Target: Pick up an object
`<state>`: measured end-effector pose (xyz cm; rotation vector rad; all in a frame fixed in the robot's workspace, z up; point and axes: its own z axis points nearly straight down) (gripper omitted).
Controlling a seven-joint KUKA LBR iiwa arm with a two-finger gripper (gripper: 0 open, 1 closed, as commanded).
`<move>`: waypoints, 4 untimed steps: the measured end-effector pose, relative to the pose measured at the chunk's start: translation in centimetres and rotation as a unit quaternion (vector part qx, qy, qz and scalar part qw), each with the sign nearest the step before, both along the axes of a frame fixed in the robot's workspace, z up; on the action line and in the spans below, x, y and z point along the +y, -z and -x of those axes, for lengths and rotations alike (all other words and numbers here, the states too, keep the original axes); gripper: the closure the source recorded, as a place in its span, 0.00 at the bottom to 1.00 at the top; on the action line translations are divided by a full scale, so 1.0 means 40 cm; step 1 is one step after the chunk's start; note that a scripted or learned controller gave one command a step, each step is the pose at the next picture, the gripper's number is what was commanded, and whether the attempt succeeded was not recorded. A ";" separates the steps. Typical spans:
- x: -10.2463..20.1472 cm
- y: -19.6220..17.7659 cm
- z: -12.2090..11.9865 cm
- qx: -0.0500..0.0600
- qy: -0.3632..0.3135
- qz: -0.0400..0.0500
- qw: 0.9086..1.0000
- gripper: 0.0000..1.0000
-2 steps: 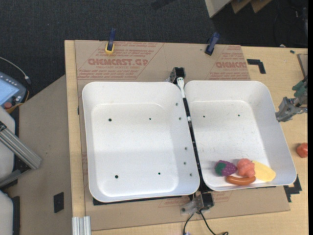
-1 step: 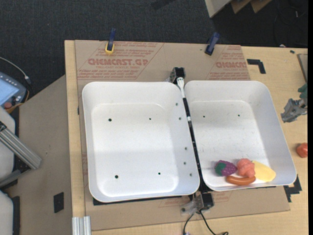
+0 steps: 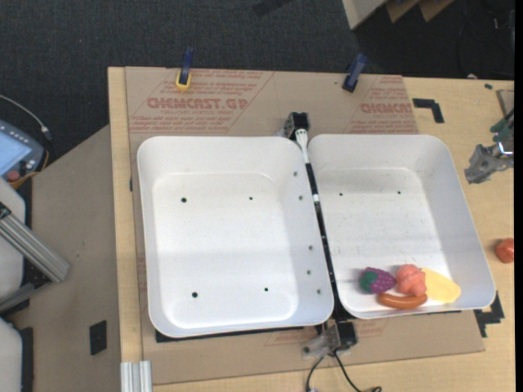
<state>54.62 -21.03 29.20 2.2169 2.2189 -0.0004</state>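
**Bench holdings, listed from the near edge of the right bin to the far edge**

1. Black clip with trailing cable (image 3: pixel 337 338). Sat just outside the near left corner of the right bin (image 3: pixel 384 211), at the seam with the left bin (image 3: pixel 221 243).
2. Orange sausage-shaped piece (image 3: pixel 402 300). Lay inside the right bin against its near wall, touching the pieces behind it.
3. Purple grape-like piece (image 3: pixel 377 280). Lay inside the right bin, near-wall side, leftmost of the cluster.
4. Pink-orange lumpy piece (image 3: pixel 412 278). Sat mid-cluster, touching the purple piece and the yellow one.
5. Yellow flat piece (image 3: pixel 443 287). Lay at the right end of the cluster, close to the right bin's near right corner.
6. Small orange object (image 3: pixel 506 251). Rested outside the right bin, beyond its right wall; kind not made out.
7. Gripper (image 3: pixel 488 161). Hung outside the right bin, beyond its right wall toward the far end, well apart from the cluster. Pincer state: could not be told.
8. Brown printed board (image 3: pixel 245 100). Lay beneath both bins, showing beyond the right bin's far wall.
9. Two blue clamps (image 3: pixel 355 73). Gripped the board's far edge.
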 end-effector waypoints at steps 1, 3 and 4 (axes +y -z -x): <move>0.001 -0.032 0.002 -0.002 0.000 0.001 1.000 1.00; 0.000 -0.084 -0.001 -0.006 -0.001 0.004 1.000 1.00; -0.001 -0.111 -0.003 -0.008 -0.001 0.005 1.000 1.00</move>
